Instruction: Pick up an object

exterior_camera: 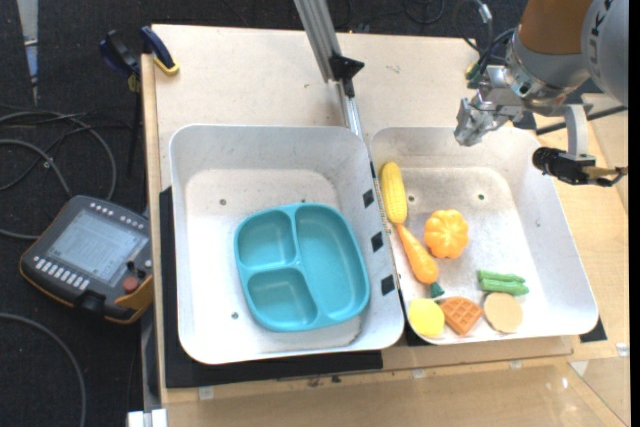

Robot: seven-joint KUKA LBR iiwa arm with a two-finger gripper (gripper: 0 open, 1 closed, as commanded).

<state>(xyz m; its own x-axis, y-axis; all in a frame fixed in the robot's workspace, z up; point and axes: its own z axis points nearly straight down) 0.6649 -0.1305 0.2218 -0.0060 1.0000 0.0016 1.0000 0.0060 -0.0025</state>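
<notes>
Toy foods: corn [394, 191], carrot [415, 254], pumpkin [446, 233] crowd right bin [545, 215] left wall and near rim; far half bare. Gripper [472, 127] above far rim, jaw state unclear, nothing held.

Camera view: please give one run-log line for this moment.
pincer above right bin far rim | holds nothing | toy food in bin untouched

The arm [580, 5] comes in from the far right, its orange band turned up toward the ceiling and the grey wrist bending down and to the left beneath it. The gripper [472, 127] hangs at the wrist's low end, pointing downward. A black fitting juts out from the arm on the right, just below the wrist.
</notes>
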